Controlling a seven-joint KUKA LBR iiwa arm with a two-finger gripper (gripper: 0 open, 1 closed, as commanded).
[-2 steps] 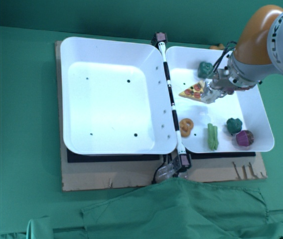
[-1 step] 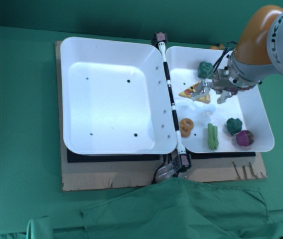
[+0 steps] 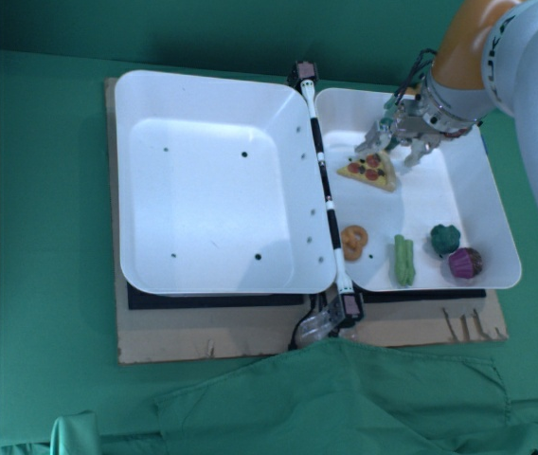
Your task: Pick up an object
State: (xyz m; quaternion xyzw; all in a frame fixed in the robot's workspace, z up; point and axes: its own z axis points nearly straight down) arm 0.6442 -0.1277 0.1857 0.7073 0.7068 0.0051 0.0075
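You see the grey arm with its orange band (image 3: 473,27) reaching in from the right, its claw (image 3: 394,152) hanging over the far part of the right-hand shallow white bin (image 3: 496,218). The claw's metal fingers (image 3: 411,155) are spread apart, one to each side, and nothing sits between them. Just below and slightly left of the claw lies a flat toy pizza slice, yellow with red toppings (image 3: 370,170); whether the finger tips touch it you cannot tell.

Nearer the front of the same bin you have four more toys: an orange pretzel-shaped piece (image 3: 353,241) close to the black-and-white striped divider rod (image 3: 323,173), a light green bean pod (image 3: 403,260) to its right, then a dark green broccoli-like piece (image 3: 444,239), and a purple-and-brown cupcake-like piece (image 3: 465,263) just beside that in the front right corner.

The left-hand white bin (image 3: 136,254) sits alongside, both bins resting on a brown cardboard sheet (image 3: 212,339) on the green-covered tabletop (image 3: 51,207).
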